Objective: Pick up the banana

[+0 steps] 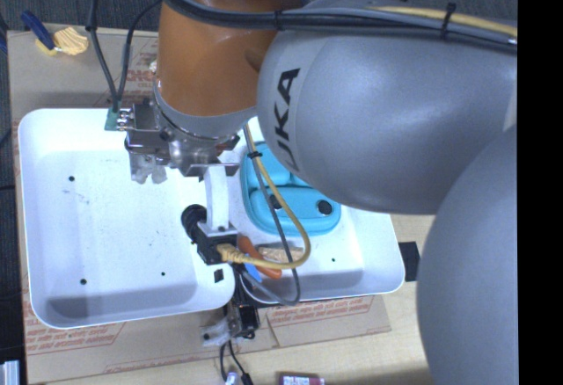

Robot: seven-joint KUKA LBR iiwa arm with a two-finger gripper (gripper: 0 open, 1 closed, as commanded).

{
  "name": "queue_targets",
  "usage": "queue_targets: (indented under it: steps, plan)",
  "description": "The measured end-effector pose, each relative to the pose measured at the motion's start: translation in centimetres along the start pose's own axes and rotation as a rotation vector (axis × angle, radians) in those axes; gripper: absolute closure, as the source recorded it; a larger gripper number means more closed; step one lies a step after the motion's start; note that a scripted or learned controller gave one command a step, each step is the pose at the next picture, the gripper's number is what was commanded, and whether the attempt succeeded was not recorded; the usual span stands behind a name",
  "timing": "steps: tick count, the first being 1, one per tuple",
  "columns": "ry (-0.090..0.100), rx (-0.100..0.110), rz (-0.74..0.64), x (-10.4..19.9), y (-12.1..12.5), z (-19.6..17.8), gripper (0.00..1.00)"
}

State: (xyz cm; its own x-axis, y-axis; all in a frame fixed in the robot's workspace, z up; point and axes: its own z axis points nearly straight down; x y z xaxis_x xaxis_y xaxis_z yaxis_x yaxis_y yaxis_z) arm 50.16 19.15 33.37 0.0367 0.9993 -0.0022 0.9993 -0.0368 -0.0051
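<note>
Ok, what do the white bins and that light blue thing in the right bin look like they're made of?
The left bin and right bin look like moulded plastic, smooth and slightly glossy: rounded corners, soft sheen along the rims. The light blue object also looks like hard plastic with a smooth, shiny face, though the arm covers much of it, so that's less certain.

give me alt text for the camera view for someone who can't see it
A large grey KUKA arm with an orange band reaches from the right over two shallow white bins, covering much of the right one. Its gripper hangs above the left bin, and a light blue object lies in the right bin.
</note>
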Motion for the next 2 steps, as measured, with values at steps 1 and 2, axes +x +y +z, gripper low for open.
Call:
queue_targets:
  steps: [1, 2]
  plan:
    - [0.0, 0.0, -0.307, -5.5, -2.4, -1.2, 1.0]
    - [0.001, -0.005, -0.041, -9.8, -2.2, -8.6, 1.0]
